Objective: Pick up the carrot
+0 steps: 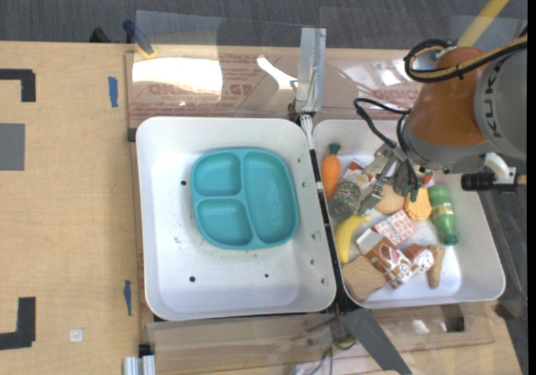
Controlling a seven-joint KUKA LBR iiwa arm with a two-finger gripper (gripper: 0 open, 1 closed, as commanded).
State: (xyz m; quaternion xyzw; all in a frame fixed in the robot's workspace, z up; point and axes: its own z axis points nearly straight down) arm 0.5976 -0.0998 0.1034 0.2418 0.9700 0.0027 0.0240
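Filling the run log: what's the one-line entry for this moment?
task: pick carrot | carrot: right bin, far-left corner, not held | gripper: above bin's middle clutter, right of carrot | teal tray: left bin

Small orange carrot with a green top (332, 172), teal three-compartment plastic plate (245, 197), two white shallow bins (167, 281), yellow banana (346, 237), green cylindrical toy (443, 216), red-and-white printed carton (395, 258), grey arm with orange band (448, 110)

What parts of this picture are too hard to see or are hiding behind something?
- Gripper fingers: in the camera view, the arm's orange band covers most of them and the toys make a cluttered backdrop, so open or shut is unclear.
- Toys under the arm in the right bin: partly covered, too small to name.
- Carrot: its lower end blends into the neighbouring toys.
- Box labels: too small to read.
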